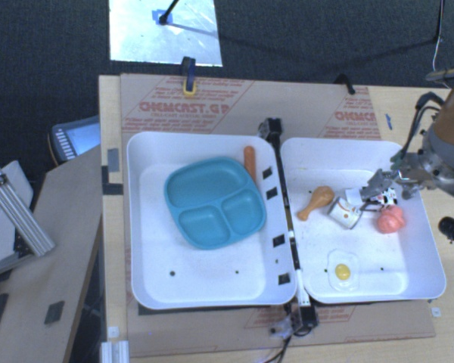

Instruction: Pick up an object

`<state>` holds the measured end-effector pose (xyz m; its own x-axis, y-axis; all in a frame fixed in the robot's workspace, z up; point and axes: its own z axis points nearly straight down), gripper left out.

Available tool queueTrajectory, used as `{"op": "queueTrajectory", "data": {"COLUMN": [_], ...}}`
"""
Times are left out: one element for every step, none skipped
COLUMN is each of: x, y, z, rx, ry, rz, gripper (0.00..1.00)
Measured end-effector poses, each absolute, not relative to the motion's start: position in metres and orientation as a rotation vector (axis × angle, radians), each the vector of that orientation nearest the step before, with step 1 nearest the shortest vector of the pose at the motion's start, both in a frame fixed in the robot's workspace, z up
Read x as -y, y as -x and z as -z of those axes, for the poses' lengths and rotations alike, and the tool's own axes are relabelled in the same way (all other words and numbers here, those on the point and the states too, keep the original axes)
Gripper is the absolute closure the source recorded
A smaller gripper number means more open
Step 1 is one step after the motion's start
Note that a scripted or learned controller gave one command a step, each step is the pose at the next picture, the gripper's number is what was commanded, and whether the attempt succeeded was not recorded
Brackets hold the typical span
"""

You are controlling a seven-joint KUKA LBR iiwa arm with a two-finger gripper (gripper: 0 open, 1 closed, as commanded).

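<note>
While the arm (446,138) reaches in over the far right rim of the right bin (420,278), the gripper (378,190) hangs low above the bin floor, and I cannot tell its state. It is just beside a small white cup (346,212) and a pink toy (391,219). A toy drumstick (315,201) lies left of the cup, a fried egg (342,269) lies nearer the front rim. Bare floor is between the egg and the cup. Left of this bin, a blue divided plate (213,201) lies in the left bin (147,278), a sausage (250,159) beside it.
</note>
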<state>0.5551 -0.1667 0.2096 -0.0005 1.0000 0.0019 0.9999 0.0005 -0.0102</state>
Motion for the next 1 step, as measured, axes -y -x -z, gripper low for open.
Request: {"op": "queueTrajectory", "data": {"x": [0.1664], "y": [-0.5579], "z": [-0.2156], "rx": [2.226], "ry": [2.218], "rz": [0.001], "gripper": [0.0]}}
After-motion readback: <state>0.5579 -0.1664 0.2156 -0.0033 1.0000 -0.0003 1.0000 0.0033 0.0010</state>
